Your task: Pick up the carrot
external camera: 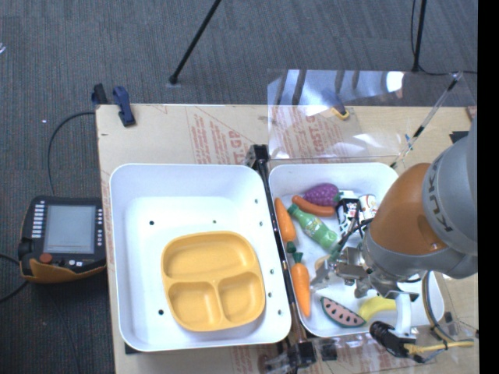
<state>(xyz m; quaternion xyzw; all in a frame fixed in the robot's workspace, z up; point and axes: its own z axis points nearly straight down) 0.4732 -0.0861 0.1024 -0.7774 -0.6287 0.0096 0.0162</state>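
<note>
Two orange carrots lie along the left wall of the right bin (366,167). One carrot (301,288) with a green top is near the front; the other carrot (285,220) lies further back. My gripper (337,269) hangs low over the bin's middle, just right of the front carrot. The grey and orange wrist (405,224) above it covers the bin's right part. Nothing can be made out between the fingers.
The right bin also holds a green bottle (314,227), purple grapes (320,193), an orange-red piece (312,206), a watermelon slice (341,312) and a banana (377,306). A yellow divided plate (212,279) sits in the left bin (148,201). A clear panel (351,115) stands behind.
</note>
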